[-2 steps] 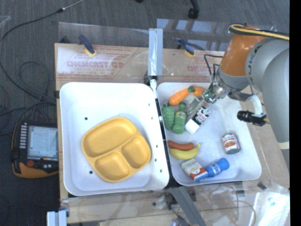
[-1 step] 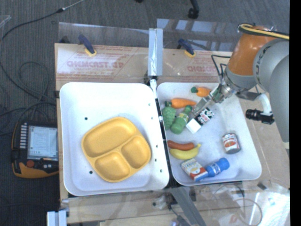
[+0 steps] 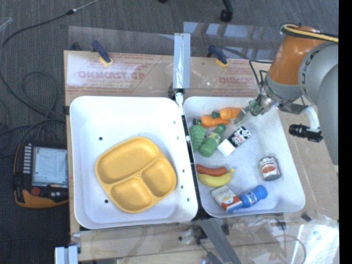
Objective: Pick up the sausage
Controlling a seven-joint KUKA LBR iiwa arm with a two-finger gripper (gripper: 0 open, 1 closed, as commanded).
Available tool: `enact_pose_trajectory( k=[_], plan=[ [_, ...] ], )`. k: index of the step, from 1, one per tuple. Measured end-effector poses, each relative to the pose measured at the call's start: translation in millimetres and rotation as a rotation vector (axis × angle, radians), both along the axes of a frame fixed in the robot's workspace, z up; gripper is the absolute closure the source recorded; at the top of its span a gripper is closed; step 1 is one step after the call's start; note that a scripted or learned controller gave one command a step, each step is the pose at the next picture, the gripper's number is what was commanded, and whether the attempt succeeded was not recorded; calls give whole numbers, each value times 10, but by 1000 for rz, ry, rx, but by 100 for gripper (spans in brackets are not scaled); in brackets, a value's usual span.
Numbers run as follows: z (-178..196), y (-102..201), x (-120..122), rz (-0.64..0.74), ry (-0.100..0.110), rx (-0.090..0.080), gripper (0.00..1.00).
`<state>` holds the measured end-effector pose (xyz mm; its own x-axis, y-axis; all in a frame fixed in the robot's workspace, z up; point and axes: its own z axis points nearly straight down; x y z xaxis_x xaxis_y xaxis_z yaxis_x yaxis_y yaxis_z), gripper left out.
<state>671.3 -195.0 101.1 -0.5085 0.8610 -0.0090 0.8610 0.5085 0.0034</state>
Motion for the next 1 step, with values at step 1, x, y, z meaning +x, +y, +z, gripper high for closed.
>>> enact_pose_trajectory(
  k=[1],
  plan=[
    [733, 614, -65, -458, 6, 6, 100]
  ],
)
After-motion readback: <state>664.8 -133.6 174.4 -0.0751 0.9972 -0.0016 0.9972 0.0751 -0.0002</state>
